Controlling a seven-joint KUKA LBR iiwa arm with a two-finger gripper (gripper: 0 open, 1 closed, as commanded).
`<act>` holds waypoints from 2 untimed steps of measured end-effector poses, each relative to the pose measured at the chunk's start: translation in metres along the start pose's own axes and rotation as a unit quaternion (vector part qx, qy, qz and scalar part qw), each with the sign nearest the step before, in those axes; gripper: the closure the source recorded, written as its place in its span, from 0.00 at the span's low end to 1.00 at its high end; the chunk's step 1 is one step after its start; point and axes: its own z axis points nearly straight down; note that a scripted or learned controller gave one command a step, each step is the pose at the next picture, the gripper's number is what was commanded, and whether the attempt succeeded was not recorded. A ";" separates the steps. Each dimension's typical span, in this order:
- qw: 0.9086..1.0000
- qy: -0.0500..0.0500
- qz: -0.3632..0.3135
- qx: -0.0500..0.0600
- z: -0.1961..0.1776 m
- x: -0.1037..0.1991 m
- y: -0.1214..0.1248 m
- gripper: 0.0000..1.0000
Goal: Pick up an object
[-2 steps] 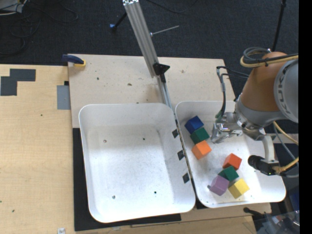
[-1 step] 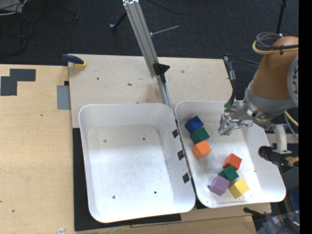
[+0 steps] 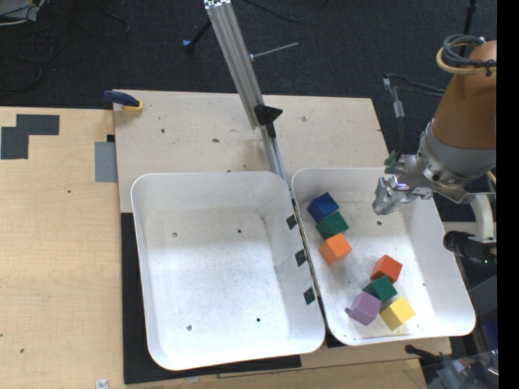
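The gripper hovers over the right bin's upper part, nothing between its fingers that I can see, so we're in the approach, and next it needs lowering squarely onto the near blue block.

We cannot tell how the gripper stands, its tip too small and blurred over the right bin, and the arm above it is cut off at three o'clock. Among the cubes at five o'clock, the dark green block lies partly hidden behind the red block and yellow block.
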 end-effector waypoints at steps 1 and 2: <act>1.000 0.001 -0.001 0.001 -0.002 0.046 0.014 1.00; 1.000 0.001 -0.001 0.003 0.018 0.098 0.019 1.00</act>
